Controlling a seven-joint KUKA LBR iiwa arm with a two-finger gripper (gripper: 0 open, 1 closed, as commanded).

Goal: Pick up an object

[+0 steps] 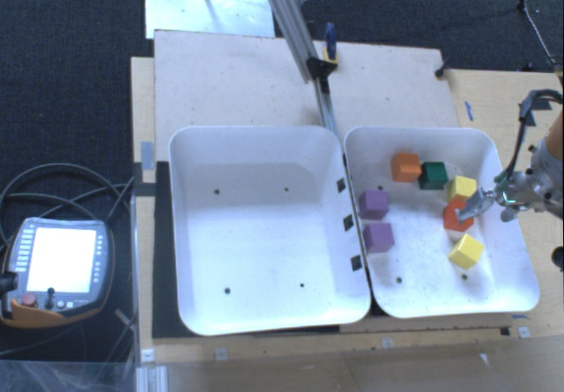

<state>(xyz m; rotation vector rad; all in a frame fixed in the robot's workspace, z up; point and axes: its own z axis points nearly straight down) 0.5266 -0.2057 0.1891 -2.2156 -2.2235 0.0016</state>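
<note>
The right white bin [507, 293] holds several small blocks. An orange cube [406, 166] and a green cube [433, 175] sit near its back, with a yellow cube [461, 188] beside them. Two purple cubes [374, 203] [378, 237] lie by the left wall. A second yellow cube [466, 251] rests toward the front right. My gripper [473, 204] reaches in from the right edge and hangs right over a red-orange block [456, 219], partly covering its top. I cannot make out whether it touches the block.
The left white bin [189, 293] stands beside the right one, sharing a middle wall. A slanted aluminium pole [286, 7] crosses the back of the bench. A teach pendant [57, 271] lies on the floor at the far left.
</note>
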